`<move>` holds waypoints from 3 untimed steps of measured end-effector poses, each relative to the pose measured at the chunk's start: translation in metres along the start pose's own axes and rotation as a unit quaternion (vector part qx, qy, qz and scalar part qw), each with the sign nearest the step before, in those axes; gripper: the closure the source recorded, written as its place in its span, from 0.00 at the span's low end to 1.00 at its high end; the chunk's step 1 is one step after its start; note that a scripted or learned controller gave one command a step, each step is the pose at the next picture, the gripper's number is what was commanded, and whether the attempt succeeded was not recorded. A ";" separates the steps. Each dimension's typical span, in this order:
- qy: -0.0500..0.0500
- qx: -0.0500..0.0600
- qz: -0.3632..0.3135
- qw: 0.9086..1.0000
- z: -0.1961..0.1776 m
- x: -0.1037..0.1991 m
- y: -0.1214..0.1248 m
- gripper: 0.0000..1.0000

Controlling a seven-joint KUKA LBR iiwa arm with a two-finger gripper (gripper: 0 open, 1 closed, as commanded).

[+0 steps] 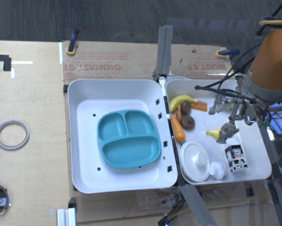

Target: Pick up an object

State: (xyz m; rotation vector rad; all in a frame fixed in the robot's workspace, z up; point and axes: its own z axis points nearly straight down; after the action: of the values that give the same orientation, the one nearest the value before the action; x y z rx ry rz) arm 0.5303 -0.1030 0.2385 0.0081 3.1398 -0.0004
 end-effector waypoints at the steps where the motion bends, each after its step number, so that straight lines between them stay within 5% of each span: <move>1: 0.000 0.000 0.029 1.000 0.117 -0.037 -0.007 0.00; 2: 0.000 0.000 0.001 1.000 0.145 -0.111 -0.004 0.00; 3: -0.004 0.001 0.001 1.000 0.134 -0.113 -0.004 1.00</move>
State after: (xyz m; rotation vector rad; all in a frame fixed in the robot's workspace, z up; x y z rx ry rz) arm 0.6433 -0.1076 0.1042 0.0098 3.1319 -0.0049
